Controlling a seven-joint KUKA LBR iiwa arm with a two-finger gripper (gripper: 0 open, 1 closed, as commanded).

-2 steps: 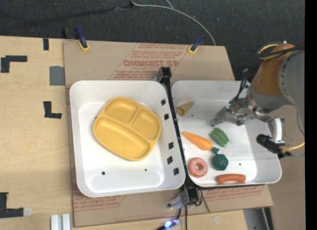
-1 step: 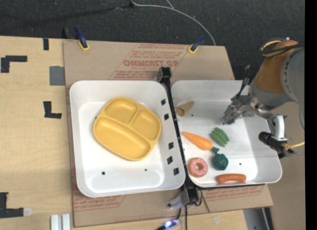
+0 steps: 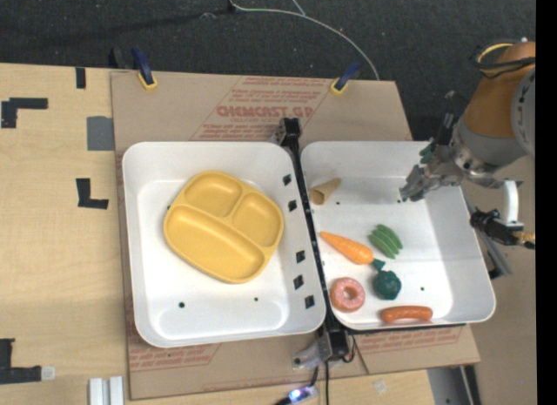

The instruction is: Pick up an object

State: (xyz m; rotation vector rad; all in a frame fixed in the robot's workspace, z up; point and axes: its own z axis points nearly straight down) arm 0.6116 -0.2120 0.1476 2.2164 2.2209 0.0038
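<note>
In the right bin [image 3: 452, 238] lie an orange carrot [image 3: 345, 247], a green ridged vegetable [image 3: 385, 240], a dark green broccoli-like piece [image 3: 386, 285], a pink frosted doughnut [image 3: 348, 293], a red sausage [image 3: 406, 313] and a tan cone [image 3: 325, 190] at the bin's far left. My gripper [image 3: 412, 188] hangs at the bin's far right corner, well apart from all of them, with nothing seen between its fingers. The arm's orange band [image 3: 500, 98] sits above it at the right.
The left bin [image 3: 139, 246] holds a yellow divided plate [image 3: 224, 225]. A black divider [image 3: 300, 212] runs between the bins. Both bins rest on a cardboard sheet [image 3: 252, 107] clamped at its far edge. A cable [image 3: 331, 29] arcs over the dark backdrop.
</note>
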